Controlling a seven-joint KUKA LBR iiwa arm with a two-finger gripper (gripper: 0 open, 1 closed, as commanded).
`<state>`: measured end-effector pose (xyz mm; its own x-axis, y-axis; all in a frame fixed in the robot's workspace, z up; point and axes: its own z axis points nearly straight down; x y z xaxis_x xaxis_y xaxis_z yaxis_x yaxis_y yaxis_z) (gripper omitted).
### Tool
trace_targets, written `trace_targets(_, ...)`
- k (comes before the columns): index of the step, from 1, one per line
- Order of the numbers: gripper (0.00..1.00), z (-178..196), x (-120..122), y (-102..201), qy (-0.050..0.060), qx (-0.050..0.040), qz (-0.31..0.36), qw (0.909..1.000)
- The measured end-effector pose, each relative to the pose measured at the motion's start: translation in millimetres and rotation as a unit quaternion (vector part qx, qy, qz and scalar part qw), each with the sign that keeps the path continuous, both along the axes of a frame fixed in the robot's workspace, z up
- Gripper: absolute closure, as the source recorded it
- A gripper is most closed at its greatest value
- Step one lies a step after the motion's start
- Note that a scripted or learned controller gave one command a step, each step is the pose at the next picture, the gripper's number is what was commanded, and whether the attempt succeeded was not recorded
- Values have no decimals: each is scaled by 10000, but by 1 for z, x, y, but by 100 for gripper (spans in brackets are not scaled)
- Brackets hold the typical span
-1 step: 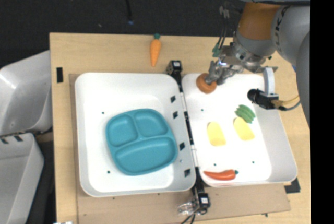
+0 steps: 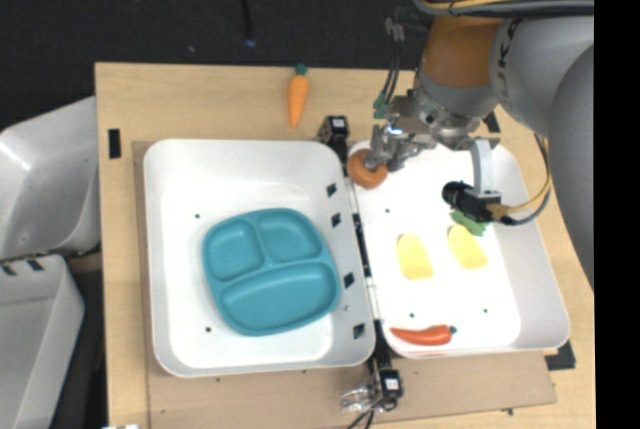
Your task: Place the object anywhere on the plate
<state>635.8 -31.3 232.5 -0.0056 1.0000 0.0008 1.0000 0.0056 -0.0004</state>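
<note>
Gripper [image 2: 385, 157] is down at the right bin's [image 2: 500, 317] far-left corner, tips at a round orange-brown object [image 2: 367, 171]. Can't tell if the object is actually gripped. Blue divided plate [image 2: 270, 269] sits in the left bin [image 2: 175, 217], well down-left of the gripper. Two yellow pieces [image 2: 414, 255] and a red chili [image 2: 422, 335] lie below it; a carrot [image 2: 298, 95] is up-left on the bench.

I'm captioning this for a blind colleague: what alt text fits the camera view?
A grey and orange robot arm's gripper hangs over a round orange piece at the right bin's far-left corner. That bin also holds two yellow pieces and a red pepper; the left bin holds a blue divided plate; a carrot lies on the bench.
</note>
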Motion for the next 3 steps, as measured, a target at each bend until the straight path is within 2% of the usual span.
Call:
trace_targets(2, 100, 7, 2, 111, -9, 0, 5, 10000)
trace_targets(3, 0, 7, 2, 108, -5, -4, -16, 10000)
